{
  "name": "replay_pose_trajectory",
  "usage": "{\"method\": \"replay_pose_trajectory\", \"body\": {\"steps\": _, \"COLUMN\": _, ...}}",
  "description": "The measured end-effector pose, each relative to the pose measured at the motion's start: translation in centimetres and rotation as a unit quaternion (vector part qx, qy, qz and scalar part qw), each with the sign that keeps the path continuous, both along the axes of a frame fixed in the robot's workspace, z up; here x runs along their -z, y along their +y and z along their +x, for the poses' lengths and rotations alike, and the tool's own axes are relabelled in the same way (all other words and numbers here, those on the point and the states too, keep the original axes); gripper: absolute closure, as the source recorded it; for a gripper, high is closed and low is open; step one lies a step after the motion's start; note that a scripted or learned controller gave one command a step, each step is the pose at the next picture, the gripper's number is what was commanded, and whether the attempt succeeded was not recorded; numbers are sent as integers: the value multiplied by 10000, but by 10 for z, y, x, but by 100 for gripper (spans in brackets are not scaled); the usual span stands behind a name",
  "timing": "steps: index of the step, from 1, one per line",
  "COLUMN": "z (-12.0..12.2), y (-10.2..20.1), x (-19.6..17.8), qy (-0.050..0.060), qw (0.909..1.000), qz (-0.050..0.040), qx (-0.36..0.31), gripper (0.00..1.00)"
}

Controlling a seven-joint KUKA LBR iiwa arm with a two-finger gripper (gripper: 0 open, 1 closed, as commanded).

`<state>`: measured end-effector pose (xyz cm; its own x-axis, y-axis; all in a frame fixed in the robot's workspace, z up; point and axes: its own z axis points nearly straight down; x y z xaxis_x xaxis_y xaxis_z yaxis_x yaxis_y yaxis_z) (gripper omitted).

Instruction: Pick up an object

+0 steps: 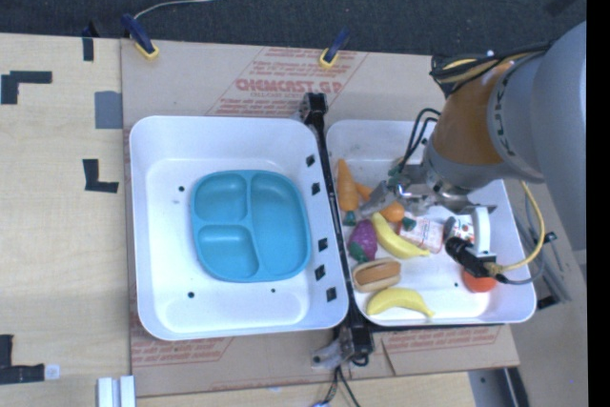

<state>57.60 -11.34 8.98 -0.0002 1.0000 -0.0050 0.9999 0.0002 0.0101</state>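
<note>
Jaws [408,205] hover just above a yellow banana [397,240].

Arm [534,110] cut off by the frame's right edge, pincer [405,200] too blurred to read its fingers, small packet [424,232] partly hidden beneath it, red object [477,281] at lower right unidentifiable behind black cable
</note>
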Motion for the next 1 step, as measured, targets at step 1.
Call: {"method": "replay_pose_trajectory", "body": {"steps": 1, "z": 1, "y": -1, "x": -10, "qy": -20, "qw": 10000, "qz": -18, "qx": 1, "gripper": 100}}
